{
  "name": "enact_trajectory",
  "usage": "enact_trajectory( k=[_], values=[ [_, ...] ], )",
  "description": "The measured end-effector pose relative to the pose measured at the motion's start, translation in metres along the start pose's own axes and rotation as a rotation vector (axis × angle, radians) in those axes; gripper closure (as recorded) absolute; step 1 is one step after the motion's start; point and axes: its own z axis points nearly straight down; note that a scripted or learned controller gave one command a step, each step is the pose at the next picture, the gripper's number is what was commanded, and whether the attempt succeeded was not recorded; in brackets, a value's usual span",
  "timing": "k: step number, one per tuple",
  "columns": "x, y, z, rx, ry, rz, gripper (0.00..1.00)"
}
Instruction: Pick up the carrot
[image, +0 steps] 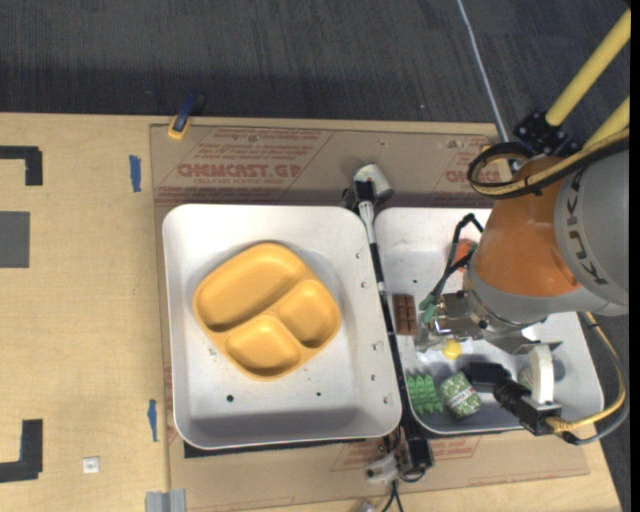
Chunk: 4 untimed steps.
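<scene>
- The carrot cannot be made out; a small orange streak (458, 262) at the arm's (530, 250) left edge, in the right bin (420, 235), may be it or a cable.
- Its long axis cannot be judged.
- The claw (470, 345) hangs low over the right bin; its state cannot be told.
- Below it: a green studded piece (427, 393), a glossy green can (461, 395).
- Left bin (190, 300): smooth yellow tray (265, 308), moulded in three compartments.
- Tabletop (80, 300): matt cardboard.

cardboard sheet (240, 165) — "CHEMCAST GP", faint | arm (590, 235) — "KU", partial

A tan cardboard-covered bench (80, 330) with blue tape marks (135, 172) meets dark grey carpet (250, 55).
</scene>
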Motion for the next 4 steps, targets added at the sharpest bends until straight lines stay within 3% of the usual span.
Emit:
enact_trajectory(
  k=[1,2,3,4],
  values=[
    [-0.044,-0.002,-0.058,-0.004,-0.001,0.236,1.00],
    [-0.040,-0.003,-0.005,0.000,0.000,0.228,1.00],
    [-0.038,-0.001,-0.027,-0.004,-0.001,0.290,1.00],
    [-0.025,-0.002,0.000,0.001,0.000,0.352,1.00]
  ],
)
